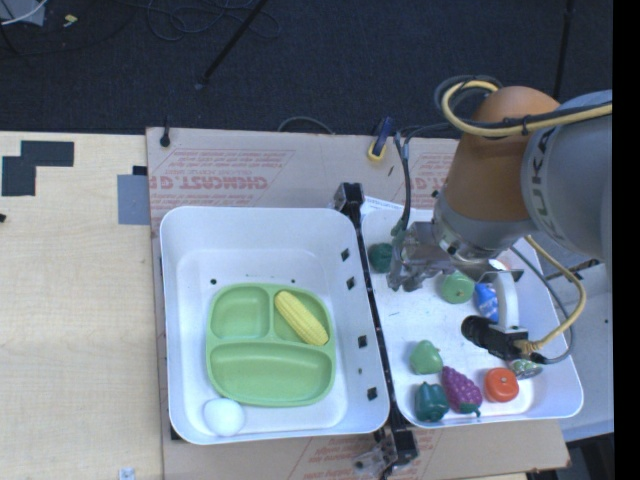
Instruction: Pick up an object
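Note:
My gripper [404, 271] hangs low over the upper left part of the right bin [560, 403]. A dark green toy [380, 258] lies just to its left, near the bin's wall, and I cannot tell whether they touch. A light green round fruit [457, 288] and a blue object [487, 299] lie to its right, partly under the wrist. Nearer the front sit a green pepper [425, 356], a dark green pepper [432, 401], purple grapes [461, 388] and an orange tomato [501, 384].
The left bin [185, 268] holds a green divided plate [268, 376] with a yellow corn cob [301, 317] in its upper right compartment. A white egg [223, 416] lies at that bin's front left corner. The divider between the bins runs just left of the gripper.

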{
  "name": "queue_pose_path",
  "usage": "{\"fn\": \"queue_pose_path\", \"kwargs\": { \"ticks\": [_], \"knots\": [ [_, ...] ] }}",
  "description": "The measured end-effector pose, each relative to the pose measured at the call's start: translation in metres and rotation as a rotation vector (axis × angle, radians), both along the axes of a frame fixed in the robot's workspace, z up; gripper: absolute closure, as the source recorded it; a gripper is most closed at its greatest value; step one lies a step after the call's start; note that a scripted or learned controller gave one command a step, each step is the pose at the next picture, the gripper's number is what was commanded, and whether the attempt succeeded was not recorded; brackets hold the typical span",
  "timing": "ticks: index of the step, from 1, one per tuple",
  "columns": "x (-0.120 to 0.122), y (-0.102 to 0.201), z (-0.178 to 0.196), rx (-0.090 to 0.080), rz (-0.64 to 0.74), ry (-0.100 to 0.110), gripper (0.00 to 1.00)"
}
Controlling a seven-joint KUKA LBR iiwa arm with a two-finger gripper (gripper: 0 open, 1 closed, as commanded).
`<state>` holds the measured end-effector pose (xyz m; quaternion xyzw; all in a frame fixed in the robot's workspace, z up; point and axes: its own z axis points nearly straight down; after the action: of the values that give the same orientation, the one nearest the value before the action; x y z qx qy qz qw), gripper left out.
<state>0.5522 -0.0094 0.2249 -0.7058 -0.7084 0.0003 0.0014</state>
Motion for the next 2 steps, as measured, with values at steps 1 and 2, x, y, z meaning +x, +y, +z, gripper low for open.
{"fn": "queue_pose_path", "kwargs": {
  "ticks": [1, 2],
  "knots": [
    [0.016, 0.050, 0.011, 0.000, 0.001, -0.001, 1.00],
    [0.032, 0.095, 0.007, -0.001, 0.000, 0.000, 1.00]
  ]
}}
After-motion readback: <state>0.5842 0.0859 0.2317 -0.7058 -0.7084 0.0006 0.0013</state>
